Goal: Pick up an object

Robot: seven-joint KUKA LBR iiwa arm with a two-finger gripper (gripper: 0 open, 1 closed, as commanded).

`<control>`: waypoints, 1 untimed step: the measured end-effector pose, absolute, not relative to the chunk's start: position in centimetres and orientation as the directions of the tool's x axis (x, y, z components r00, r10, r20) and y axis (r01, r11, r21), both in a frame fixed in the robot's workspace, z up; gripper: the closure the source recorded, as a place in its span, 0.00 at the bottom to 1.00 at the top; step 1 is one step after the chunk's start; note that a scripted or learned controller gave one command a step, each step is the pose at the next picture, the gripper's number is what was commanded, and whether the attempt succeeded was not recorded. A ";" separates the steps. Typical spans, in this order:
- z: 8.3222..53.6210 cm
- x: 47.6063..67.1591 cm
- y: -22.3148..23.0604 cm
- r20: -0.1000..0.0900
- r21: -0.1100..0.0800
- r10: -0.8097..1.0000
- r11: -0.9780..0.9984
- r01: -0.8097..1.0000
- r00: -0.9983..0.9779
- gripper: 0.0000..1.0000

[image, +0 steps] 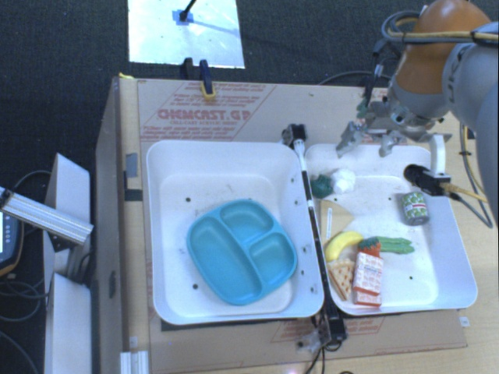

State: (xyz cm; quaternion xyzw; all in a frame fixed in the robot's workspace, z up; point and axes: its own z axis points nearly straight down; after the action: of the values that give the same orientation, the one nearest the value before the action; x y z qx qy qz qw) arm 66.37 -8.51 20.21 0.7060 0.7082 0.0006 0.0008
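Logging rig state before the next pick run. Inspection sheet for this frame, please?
Surface: bench bears left bin and right bin side by side.
Job's things: right bin holds can, banana, carton, waffle, green veg, white lump, dark green piece.
Clutter: blue tray in left bin.
Grippers: gripper over right bin's far edge, open, holding nothing.
Cables: bundle on the arm; wires at left.
Surroundings: dark carpet, shiny floor sheet.
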 end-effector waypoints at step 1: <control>11.7 59.5 -11.4 0.000 -0.002 1.000 0.000 1.000 0.000 0.00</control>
State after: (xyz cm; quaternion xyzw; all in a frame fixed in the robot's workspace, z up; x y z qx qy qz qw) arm 59.48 -11.38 11.70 0.7070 0.7072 -0.0009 -0.0007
